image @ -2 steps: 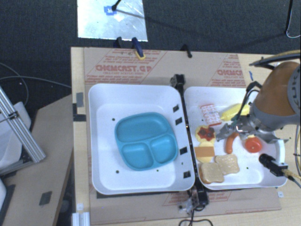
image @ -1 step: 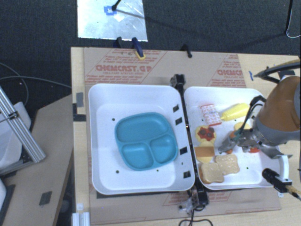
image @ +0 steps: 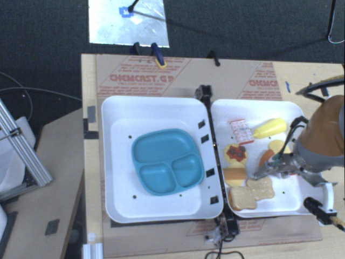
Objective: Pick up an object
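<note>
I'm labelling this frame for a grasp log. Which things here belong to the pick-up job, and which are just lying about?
Belongs to the job:
gripper
right bin
yellow banana-like piece
bread slice
cheese-coloured block
red and yellow round piece

Just lying about:
left bin
blue divided plate
shiny sheet
blue clamp

My arm (image: 323, 139) is cut off by the right edge. My wrist covers part of the right bin (image: 294, 109) and half of an orange piece (image: 266, 157). My finger spacing is too blurred to tell.
</note>
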Tool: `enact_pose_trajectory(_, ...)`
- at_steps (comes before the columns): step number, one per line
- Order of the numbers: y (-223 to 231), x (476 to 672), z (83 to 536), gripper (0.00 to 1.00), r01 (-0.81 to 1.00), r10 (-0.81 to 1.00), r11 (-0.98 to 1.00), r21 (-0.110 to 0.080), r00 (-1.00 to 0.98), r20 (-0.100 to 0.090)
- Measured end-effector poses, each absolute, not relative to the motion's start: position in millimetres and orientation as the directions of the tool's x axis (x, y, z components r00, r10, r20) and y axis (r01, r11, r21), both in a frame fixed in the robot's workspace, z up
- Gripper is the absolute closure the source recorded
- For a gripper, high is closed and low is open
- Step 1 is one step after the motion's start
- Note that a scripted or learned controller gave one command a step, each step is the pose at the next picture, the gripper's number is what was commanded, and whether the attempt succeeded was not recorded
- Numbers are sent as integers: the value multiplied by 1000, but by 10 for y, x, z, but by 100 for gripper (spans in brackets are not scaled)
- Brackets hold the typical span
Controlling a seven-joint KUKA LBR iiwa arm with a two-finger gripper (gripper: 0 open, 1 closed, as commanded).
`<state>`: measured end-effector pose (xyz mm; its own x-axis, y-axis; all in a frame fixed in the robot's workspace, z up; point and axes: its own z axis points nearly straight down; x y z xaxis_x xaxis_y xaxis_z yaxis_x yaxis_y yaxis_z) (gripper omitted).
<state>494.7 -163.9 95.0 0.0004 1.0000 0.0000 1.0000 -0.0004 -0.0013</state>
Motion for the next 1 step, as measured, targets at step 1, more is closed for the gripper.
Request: enact_pose_trajectory(1, -565, 4877, 1888, 0, 1000, 1000, 11, 7, -11, 2)
